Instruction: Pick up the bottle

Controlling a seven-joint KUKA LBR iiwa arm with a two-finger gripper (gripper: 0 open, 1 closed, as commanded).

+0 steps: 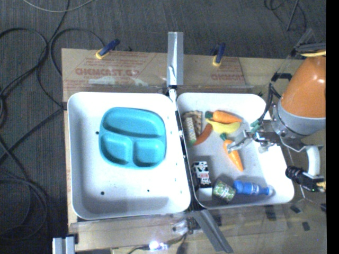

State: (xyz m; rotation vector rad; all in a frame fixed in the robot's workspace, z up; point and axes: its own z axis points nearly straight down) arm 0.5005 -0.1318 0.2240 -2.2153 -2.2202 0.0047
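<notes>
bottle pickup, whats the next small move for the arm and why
Probably shift the gripper toward the view's bottom edge and lower it over the blue bottle. The bottle lies on its side by the right bin's near wall, while the gripper sits over the carrots.

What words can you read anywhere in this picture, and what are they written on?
Cardboard sheet under the bins: faint reddish print on the left and on the right, too blurred to read.
Snack bar wrapper: print too small to read.
Small black and white carton: markings too small to read.
Blue bottle: no label I can make out.
Green can: unreadable.
</notes>
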